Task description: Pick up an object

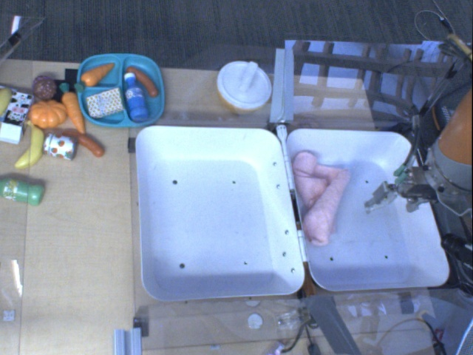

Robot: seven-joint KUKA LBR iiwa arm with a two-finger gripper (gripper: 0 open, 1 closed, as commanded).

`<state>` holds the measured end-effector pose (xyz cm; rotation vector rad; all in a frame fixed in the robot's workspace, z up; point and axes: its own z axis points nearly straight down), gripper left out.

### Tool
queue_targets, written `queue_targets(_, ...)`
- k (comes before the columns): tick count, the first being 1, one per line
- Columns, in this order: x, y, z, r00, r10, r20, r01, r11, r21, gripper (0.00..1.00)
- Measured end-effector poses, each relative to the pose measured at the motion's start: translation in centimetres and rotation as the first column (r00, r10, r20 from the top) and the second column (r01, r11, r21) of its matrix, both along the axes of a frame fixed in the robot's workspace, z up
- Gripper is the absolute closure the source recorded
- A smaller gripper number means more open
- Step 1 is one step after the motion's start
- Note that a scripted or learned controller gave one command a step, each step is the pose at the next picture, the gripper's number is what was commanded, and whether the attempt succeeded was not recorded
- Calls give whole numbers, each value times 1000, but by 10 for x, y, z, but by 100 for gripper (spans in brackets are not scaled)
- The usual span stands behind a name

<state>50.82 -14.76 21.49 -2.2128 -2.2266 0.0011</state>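
Pink plush toy [319, 194] in right bin [384, 272] — gripper [380, 197] beside.

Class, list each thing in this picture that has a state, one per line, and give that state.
Gripper: above the right bin, apart from the pink toy, holding nothing.
Pink toy: lying in the right bin by its left wall.
Right bin: holds the pink toy.
Left bin: no object inside.
Blue plate: loaded with toy food.
White lid: lying on the bench behind the bins.
Green bottle: lying on its side.
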Motion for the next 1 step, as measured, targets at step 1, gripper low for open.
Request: queue_targets(1,64,20,-58,993,-117,1,117,993,-1,0)
